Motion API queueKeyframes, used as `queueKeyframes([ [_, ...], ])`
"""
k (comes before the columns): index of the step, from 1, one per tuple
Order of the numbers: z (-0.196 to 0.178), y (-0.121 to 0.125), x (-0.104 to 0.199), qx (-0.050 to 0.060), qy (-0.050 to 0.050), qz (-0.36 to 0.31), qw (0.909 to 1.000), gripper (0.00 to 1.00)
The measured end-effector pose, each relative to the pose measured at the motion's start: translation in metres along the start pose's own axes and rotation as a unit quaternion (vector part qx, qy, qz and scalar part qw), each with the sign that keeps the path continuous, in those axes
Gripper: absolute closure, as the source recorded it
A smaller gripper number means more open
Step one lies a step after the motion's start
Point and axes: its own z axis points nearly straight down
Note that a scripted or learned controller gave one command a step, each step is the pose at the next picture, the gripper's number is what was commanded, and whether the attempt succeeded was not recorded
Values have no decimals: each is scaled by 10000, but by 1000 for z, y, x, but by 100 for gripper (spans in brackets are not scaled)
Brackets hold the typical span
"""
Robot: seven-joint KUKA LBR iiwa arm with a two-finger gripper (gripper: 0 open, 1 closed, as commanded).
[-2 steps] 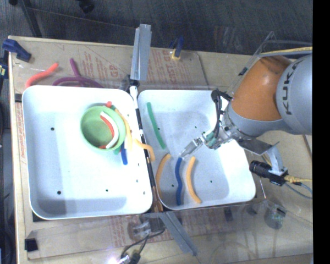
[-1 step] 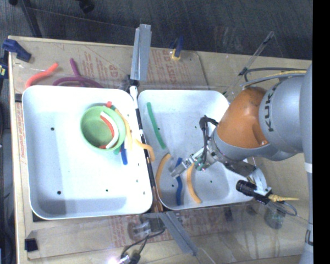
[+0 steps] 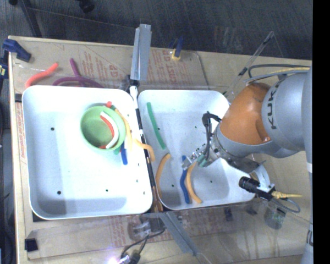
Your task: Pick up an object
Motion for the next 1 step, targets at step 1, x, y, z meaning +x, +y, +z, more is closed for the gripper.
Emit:
queueKeyframes([
  [1,-91,56,39,64,64,478,9988,100],
])
